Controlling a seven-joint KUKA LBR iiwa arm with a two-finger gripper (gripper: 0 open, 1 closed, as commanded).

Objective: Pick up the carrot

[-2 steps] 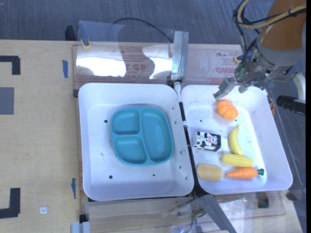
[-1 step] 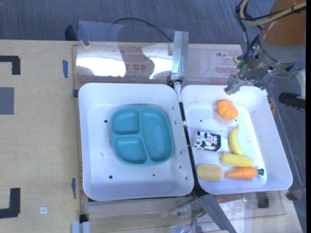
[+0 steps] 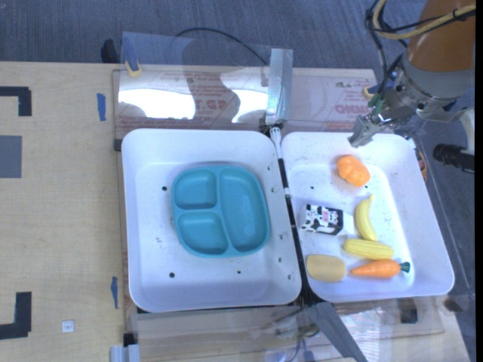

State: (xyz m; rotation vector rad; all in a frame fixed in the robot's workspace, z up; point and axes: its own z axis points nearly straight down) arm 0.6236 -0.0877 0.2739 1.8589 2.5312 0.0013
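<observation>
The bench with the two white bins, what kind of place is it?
Probably a robot test bench in a lab. A robot arm reaches over the right bin, which holds toy food such as a carrot and a banana.

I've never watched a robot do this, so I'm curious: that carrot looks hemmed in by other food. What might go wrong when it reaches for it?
Two likely snags. The carrot lies against the corn cob, so the end effector may catch or nudge the corn instead. The carrot also sits near the right bin's front rim, with the potato close beside it, leaving little room. And the end effector is at the bin's far corner, above the orange.
</observation>
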